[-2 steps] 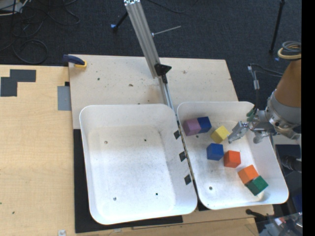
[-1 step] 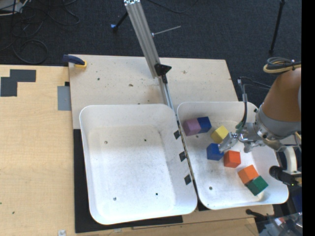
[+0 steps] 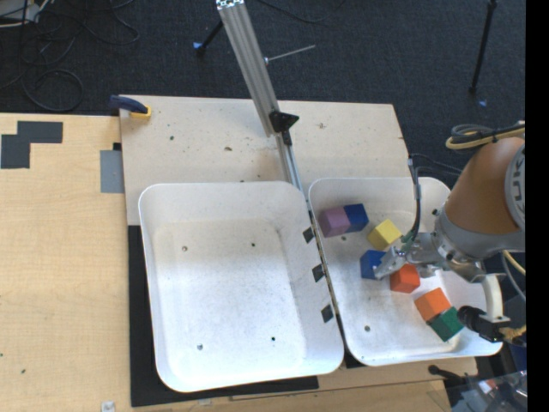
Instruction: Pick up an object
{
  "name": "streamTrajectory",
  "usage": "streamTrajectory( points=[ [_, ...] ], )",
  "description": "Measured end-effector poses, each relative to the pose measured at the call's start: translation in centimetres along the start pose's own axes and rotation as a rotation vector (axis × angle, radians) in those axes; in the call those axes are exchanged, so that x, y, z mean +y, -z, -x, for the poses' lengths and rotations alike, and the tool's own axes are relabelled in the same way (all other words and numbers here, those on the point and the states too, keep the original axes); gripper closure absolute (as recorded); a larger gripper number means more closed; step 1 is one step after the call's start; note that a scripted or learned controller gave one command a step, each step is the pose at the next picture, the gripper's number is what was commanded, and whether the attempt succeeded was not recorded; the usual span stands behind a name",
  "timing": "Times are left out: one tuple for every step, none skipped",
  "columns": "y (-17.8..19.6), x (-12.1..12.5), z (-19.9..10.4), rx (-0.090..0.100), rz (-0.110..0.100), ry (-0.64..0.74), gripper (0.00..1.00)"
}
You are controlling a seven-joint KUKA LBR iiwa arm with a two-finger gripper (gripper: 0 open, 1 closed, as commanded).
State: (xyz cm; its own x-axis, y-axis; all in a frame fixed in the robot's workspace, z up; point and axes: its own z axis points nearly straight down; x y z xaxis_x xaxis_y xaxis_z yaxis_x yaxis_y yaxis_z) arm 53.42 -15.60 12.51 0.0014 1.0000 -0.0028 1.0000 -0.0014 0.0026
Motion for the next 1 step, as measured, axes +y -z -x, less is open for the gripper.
streamTrajectory(
  points=[
    [1.28,0.06,0.28,-0.001,0.002,-0.005,1.0]
  ],
)
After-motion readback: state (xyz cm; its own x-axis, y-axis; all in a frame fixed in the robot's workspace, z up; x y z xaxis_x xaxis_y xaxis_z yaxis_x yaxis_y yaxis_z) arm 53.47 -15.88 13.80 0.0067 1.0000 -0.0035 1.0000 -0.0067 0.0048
